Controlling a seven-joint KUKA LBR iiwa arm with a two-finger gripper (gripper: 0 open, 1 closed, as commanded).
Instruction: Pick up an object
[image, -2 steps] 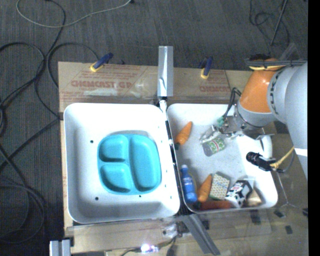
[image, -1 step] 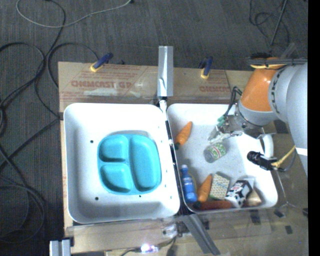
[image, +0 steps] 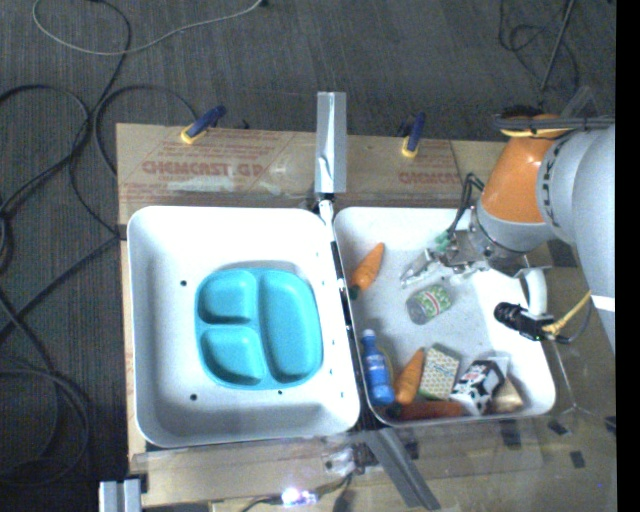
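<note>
Behind both bins, board reads "CHEMCAST GP".

Bins: two, white, side by side, the left bin and the right bin.

Left bin contents: one blue divided tray, three compartments.

Right bin contents:
- Carrots: two, one near the top left, one near the bottom.
- Blue bottle: one.
- Small can: one.
- Patterned packet: one.
- Black-and-white box: one.
- Dark red item along the bottom wall: one, kind not determined.

Clamps on the board's far edge: two, and.
</note>
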